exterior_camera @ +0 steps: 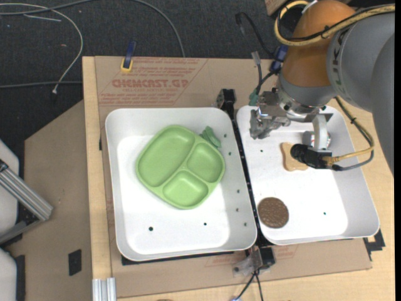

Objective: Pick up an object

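My gripper (289, 132) hangs over the back half of the right bin (351, 212). Its two grey fingers (259, 123) stand wide apart, open, with nothing between them. Just in front of the gripper a small tan piece (291, 157) lies on the bin floor, partly covered on its right by a black fitting on the arm. A round brown disc (274, 211) lies flat near the front left of the same bin. In the left bin (128, 231) sits a green divided plate (181, 166), with a small dark green item (212, 137) at its back right edge.
The arm's grey body and orange band (313, 42) loom over the back right of the bench. A yellow cable (354, 158) loops beside the right finger. The bins rest on a cardboard sheet (150, 77), and a black clamp (226, 98) sits between them at the back.
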Motion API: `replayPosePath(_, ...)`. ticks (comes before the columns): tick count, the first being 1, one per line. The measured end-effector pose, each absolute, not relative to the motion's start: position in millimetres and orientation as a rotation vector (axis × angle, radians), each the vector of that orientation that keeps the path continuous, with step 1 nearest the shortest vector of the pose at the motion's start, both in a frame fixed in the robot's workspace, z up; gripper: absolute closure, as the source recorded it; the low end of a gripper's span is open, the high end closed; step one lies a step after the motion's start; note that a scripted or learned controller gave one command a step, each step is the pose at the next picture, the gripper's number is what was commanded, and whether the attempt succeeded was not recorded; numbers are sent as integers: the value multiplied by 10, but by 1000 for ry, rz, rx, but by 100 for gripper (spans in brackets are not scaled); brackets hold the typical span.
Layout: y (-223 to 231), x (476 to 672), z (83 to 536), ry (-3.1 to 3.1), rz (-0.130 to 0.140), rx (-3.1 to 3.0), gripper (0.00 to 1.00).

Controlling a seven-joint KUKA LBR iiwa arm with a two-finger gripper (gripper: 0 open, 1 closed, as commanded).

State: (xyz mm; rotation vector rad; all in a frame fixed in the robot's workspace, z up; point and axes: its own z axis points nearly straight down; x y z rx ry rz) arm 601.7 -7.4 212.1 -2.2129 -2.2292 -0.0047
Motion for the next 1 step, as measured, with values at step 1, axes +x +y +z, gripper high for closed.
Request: replayPosePath(1,469,6205,2207,-2230,-6,-2214,100)
